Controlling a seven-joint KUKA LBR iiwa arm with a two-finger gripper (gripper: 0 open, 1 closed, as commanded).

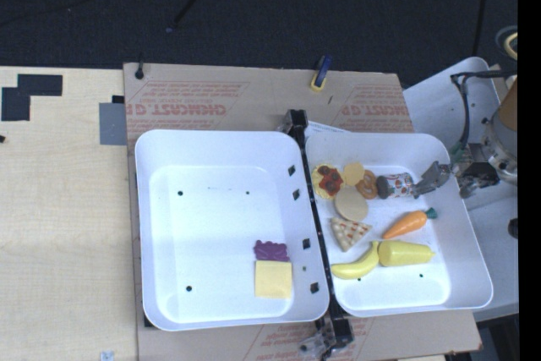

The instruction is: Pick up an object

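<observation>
The right bin (469,266) holds several toy foods: an orange carrot (406,224), a yellow pepper (407,253), a banana (354,265), a pizza slice (348,232), a tan disc (351,204) and a small can (396,184) lying on its side. In the left bin (169,216), a purple bunch (270,250) sits just above a yellow square block (273,278). My gripper (455,177) hangs over the right bin's right edge, just right of the can. Its fingers (434,177) stand apart, open, with nothing between them.
A black clip strip (306,207) runs between the two bins. The bins rest on a cardboard sheet (220,101) with a blue and yellow clamp (320,73) at its far edge. A white stand (456,93) is behind the arm at the right.
</observation>
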